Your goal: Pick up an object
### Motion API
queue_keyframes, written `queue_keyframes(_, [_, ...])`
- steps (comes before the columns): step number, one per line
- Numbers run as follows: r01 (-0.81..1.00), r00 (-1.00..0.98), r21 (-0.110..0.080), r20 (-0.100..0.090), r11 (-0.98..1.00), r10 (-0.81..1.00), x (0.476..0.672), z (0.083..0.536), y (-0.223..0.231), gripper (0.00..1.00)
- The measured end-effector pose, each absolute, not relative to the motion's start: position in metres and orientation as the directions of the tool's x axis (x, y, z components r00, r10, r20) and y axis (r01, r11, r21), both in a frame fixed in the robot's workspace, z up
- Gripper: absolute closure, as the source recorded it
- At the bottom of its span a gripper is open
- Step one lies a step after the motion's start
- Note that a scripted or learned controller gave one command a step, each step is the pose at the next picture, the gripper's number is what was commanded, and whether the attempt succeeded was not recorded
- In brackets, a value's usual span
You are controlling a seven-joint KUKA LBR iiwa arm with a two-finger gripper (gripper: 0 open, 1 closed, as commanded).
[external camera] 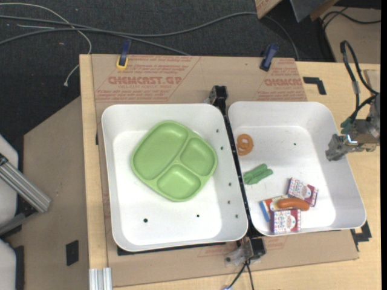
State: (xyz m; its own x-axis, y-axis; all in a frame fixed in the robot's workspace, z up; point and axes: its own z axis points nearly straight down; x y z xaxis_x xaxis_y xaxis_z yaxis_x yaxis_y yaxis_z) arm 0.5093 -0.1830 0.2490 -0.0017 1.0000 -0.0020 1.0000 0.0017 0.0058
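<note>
While my hand (336, 148) hung at the right bin's (314, 116) edge, its grip impossible to tell, the green bean pod (257, 174) lay mid-bin, seemingly light and slick, best pinched across its narrow middle.

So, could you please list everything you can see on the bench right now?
bins: two, white, side by side on the bench
plate: one, green, divided, left bin
ring: one, orange, right bin, near its left wall
bean pod: one, green, right bin, middle
small packets: about three, red-white-blue, right bin's near part
sausage: one, orange-red, among the packets
clamps: two, blue, far edge
claw: one, grey, right bin's right rim
</note>
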Motion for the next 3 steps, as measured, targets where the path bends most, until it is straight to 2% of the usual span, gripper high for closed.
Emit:
queue_keyframes(1, [1.000,-0.005,0.003,0.000,0.005,1.000,0.525,0.248,-0.140,1.00])
queue_keyframes(2, [1.000,-0.006,-0.003,0.003,0.006,1.000,0.529,0.236,-0.087,1.00])
queue_keyframes(3, [1.000,-0.006,0.002,0.001,0.006,1.000,0.539,0.244,-0.036,1.00])
